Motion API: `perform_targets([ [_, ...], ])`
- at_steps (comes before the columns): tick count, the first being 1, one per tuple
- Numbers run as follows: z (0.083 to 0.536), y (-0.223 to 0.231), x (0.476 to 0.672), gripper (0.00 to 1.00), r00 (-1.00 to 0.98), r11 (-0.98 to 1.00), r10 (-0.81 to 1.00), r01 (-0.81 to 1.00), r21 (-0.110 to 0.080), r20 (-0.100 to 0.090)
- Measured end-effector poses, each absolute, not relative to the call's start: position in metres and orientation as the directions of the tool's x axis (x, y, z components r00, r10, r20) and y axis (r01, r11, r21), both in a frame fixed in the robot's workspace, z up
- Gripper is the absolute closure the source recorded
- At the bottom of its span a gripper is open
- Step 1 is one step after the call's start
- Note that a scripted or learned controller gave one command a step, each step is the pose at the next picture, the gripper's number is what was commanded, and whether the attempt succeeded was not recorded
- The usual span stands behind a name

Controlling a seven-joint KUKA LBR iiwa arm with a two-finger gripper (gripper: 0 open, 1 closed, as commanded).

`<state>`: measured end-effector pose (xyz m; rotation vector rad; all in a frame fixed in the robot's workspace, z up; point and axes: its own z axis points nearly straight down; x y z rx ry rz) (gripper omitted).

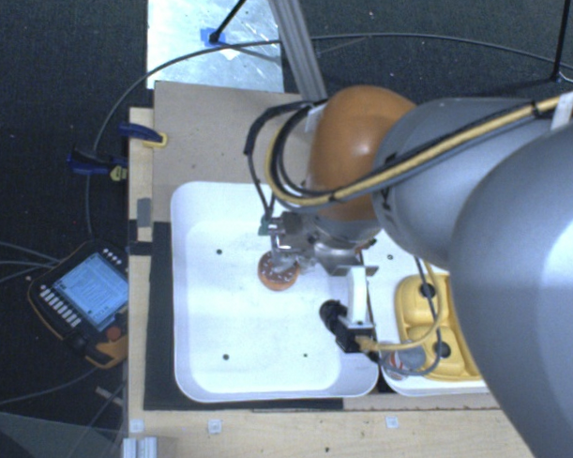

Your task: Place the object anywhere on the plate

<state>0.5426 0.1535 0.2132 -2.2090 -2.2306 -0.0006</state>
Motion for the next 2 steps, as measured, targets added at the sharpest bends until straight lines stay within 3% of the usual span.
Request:
perform_targets([
  [1,0.2318,0.2067,0.5248,1.0,-0.011,0.011,1.0,1.0,0.001,0.003],
  [2,0.2311,0.203,0.5258,0.0,-0.005,0.005,1.0,1.0,0.0,0.001],
])
